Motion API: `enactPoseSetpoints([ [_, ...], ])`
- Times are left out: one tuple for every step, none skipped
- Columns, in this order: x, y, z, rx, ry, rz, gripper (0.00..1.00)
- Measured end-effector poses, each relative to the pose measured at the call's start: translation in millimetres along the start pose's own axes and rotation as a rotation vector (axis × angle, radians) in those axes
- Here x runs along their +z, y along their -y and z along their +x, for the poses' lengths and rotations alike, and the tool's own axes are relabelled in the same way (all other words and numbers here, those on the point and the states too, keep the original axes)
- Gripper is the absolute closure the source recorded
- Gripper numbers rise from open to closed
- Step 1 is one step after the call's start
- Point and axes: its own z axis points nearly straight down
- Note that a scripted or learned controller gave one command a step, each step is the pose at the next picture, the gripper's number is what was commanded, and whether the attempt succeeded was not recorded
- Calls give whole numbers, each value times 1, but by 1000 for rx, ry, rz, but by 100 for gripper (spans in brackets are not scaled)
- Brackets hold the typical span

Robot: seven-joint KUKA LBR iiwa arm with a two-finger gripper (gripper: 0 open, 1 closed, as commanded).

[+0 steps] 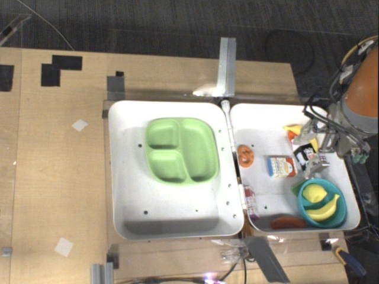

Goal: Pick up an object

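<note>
Nothing is lifted yet: the gripper (312, 158) hovers near the right bin's (260, 120) right edge (finger state unclear).

Matt wood bench (53, 176), smooth white plastic bins (127, 215), glossy green plastic tray (180, 149), metal post (227, 67).

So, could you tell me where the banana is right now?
The banana lies in the teal bowl at the right bin's near right corner, just below the gripper.

Two bins (118, 158), one green tray (180, 149)
</note>
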Motion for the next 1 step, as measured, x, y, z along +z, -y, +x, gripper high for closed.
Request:
enactPoseSetpoints([
  [108,-29,3,59,4,0,0],
])
